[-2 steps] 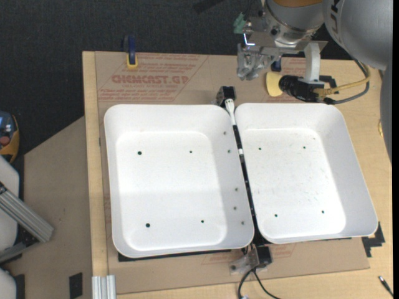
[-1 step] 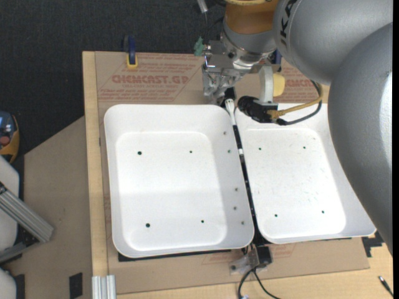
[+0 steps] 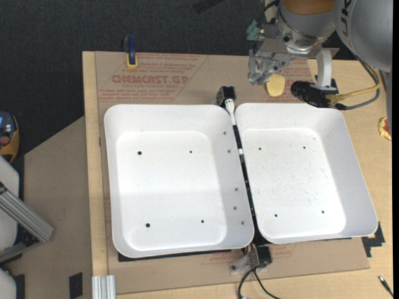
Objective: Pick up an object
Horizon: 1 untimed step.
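My gripper hangs above the bench just behind the back edge of the right bin, near its back left corner. A small pale yellow object sits at the fingertips, sticking out below and to the right of the metal fingers, which are closed on it. It is lifted clear of the bin floor.
The left bin lies beside the right one, and a black divider strip runs between them. A blue and yellow clamp stands at the bench's back left. The grey arm fills the upper right corner.
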{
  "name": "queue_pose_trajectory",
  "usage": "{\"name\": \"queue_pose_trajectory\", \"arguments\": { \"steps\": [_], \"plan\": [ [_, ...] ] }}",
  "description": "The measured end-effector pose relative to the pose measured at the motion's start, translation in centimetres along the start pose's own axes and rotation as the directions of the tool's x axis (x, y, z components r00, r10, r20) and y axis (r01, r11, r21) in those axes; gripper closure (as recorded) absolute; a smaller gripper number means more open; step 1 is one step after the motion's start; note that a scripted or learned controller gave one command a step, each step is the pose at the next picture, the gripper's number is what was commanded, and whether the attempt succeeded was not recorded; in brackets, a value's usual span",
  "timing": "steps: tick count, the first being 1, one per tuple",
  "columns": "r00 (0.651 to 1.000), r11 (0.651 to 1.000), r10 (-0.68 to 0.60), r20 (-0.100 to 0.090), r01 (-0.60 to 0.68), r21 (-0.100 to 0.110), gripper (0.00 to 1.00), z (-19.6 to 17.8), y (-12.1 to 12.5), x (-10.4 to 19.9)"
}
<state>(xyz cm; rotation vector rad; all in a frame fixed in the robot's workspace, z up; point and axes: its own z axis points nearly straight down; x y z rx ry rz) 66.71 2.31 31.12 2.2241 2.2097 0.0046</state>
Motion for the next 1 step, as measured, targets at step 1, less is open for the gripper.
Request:
{"name": "queue_pose_trajectory", "arguments": {
  "steps": [1],
  "plan": [
    [1.000,1.000,-0.003,-0.001,0.003,0.001,1.00,-2.52,-0.65,-6.76]
  ]
}}
